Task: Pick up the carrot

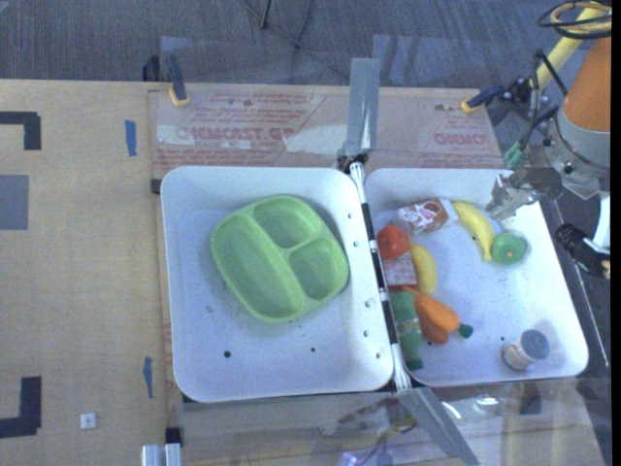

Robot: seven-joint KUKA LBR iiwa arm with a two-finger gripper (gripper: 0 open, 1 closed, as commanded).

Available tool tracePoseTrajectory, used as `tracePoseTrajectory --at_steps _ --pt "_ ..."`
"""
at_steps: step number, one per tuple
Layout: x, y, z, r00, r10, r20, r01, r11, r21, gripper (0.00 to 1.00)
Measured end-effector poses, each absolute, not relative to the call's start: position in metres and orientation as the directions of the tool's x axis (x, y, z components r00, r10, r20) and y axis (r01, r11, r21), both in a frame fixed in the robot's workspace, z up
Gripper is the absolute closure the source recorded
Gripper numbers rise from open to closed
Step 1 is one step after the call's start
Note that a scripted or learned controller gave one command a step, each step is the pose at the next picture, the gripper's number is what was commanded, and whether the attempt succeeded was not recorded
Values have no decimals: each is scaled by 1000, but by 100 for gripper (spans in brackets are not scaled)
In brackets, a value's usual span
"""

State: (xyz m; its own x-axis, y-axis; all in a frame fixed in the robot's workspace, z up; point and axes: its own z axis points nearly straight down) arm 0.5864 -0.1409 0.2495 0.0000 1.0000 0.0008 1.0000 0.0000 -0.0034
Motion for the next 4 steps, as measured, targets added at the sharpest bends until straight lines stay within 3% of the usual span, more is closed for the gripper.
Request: tracePoseTrajectory --at_steps 1,2,3,4 --pt "586 -141 250 0 1000 1 1000 0 -3 0" --pt "534 -156 102 93 996 0 996 -93 -3 0" --pt "489 -106 89 202 979 -2 979 -202 12 0" --pt "483 -102 89 160 987 -4 987 -160 15 0"
